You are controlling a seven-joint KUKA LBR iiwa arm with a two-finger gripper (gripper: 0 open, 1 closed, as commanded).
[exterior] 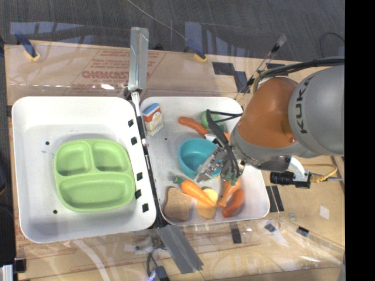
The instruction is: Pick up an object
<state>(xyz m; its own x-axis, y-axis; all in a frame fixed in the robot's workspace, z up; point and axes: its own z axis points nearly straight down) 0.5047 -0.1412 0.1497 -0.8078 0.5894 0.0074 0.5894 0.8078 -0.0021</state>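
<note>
In the right bin [253, 206], a heap of toy food lies along the near edge: a bread slice [177, 204], an orange carrot [195, 192] and a red sausage [233, 202], with a teal bowl [195, 154] just behind. The hand [218, 167] hangs low over the bowl's right rim, the arm [293, 119] reaching in from the bin's right edge. I cannot tell whether the hand is open or closed.

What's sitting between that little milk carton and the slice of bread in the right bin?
In the camera view, mostly bare white bin floor lies between the milk carton and the bread slice. The blue cup sits just right of that stretch.
</note>
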